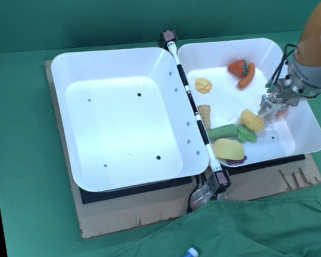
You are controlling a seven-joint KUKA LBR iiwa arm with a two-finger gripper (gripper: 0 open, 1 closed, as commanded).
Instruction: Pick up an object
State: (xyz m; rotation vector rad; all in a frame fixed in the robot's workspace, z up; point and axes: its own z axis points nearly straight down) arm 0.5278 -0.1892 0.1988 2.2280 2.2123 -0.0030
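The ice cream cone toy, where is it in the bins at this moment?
The ice cream cone toy lies in the right bin, close to its left wall by the divider, below the small yellow toy and just above the green vegetable.

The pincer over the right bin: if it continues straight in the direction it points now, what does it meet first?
Probably the yellow corn cob, just left of the pincer. Height is unclear from above, so it could also come down on the bin floor first.

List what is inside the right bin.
The right bin holds a red-orange toy, a yellow piece, a cone, corn, and green and yellow items. The end effector hides whatever lies beneath it.
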